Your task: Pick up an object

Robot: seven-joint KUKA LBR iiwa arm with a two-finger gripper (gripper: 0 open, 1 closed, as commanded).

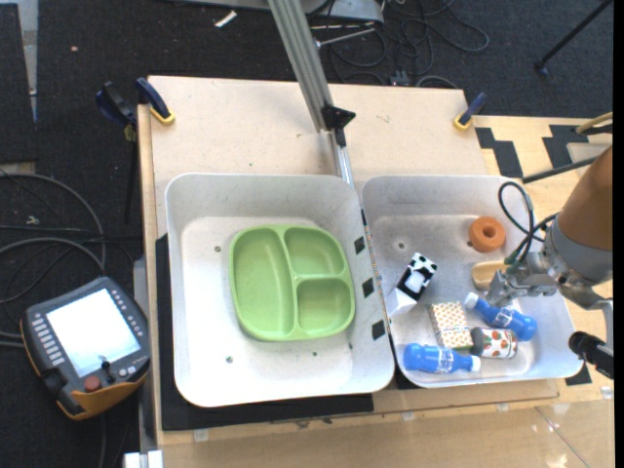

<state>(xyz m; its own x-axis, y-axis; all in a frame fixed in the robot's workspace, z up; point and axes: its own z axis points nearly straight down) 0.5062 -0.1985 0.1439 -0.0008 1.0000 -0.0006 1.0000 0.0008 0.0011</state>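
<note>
My gripper reaches in from the right and hangs low over the right side of the right bin. It is just above a blue bottle and next to a small tan piece. An orange ring lies behind it. Further left in the same bin are a black-and-white object, a checkered box, a second blue bottle and a small patterned can.
A green divided plate lies in the left bin. A slanted metal pole rises from the divide between the bins. A teach pendant lies on the floor to the left. Yellow clamps hold the bench's back corners.
</note>
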